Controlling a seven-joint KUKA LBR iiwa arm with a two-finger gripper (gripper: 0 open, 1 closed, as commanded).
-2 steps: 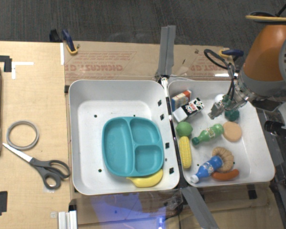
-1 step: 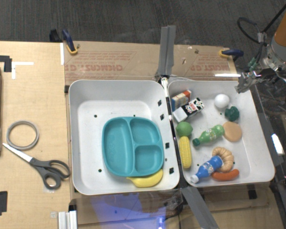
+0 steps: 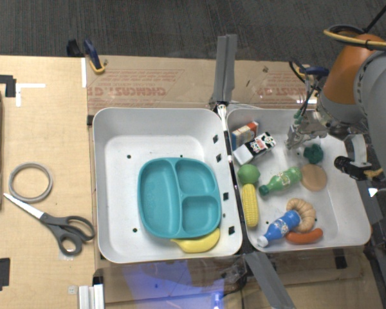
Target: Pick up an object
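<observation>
My gripper point(image 3: 296, 138) hangs low over the back of the right bin point(image 3: 347, 234), just left of a small dark teal object point(image 3: 313, 153). Nothing shows held in it. Left of it lie a red-and-white carton point(image 3: 244, 132) and a black-and-white carton point(image 3: 261, 144). Toward the front are a green ball point(image 3: 248, 174), a corn cob point(image 3: 249, 205), a green bottle point(image 3: 282, 180), a tan disc point(image 3: 314, 177), a curled pastry point(image 3: 302, 209), a blue-and-white bottle point(image 3: 280, 229) and a red sausage point(image 3: 304, 237).
The left bin point(image 3: 116, 172) holds a teal divided plate point(image 3: 180, 197) with a banana point(image 3: 196, 242) at its front edge. Scissors point(image 3: 55, 224) and a tape ring point(image 3: 30, 181) lie on the bench to the left. The grey arm point(image 3: 360, 76) fills the upper right.
</observation>
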